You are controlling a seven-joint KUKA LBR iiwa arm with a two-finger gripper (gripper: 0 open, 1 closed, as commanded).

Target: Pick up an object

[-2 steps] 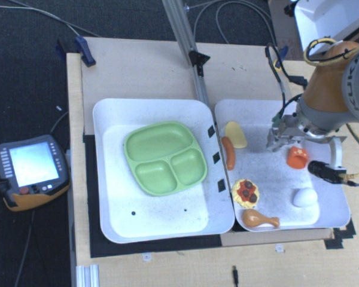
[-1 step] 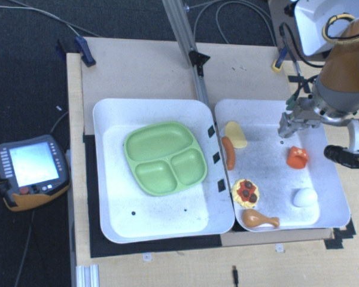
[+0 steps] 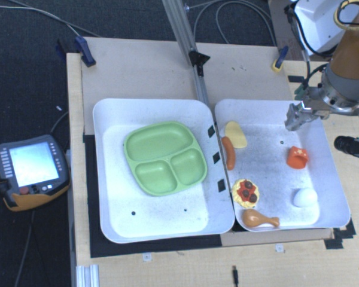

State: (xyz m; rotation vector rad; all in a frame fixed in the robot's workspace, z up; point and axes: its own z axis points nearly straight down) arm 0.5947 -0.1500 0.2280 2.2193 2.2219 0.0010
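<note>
At the far left, off the bench, a handheld control screen (image 3: 31, 171) is seen lying on the dark floor. On the bench, the left bin (image 3: 110, 217) is occupied by a green divided plate (image 3: 164, 158), which is laid flat near the bin's middle. Two blue clamps (image 3: 84, 51) are fixed at the far corners of the bench, and a metal pole (image 3: 182, 26) is slanted down to the seam between the bins.

In the right bin (image 3: 329, 172), several toy foods are spread. A sausage (image 3: 229, 152) is laid along the left wall, with a yellow piece (image 3: 236, 134) touching its far end. Nearer, a small pizza (image 3: 246, 192) is placed, and a chicken drumstick (image 3: 259, 219) is set just beside it at the near edge. A red-orange piece (image 3: 297, 158) sits toward the right, and a white egg (image 3: 304, 197) lies nearer than it.

The gripper (image 3: 294, 119) is hung over the far right of that bin, just beyond the red-orange piece and apart from it. Nothing is seen between its fingers; whether they are spread or pressed together cannot be told.
</note>
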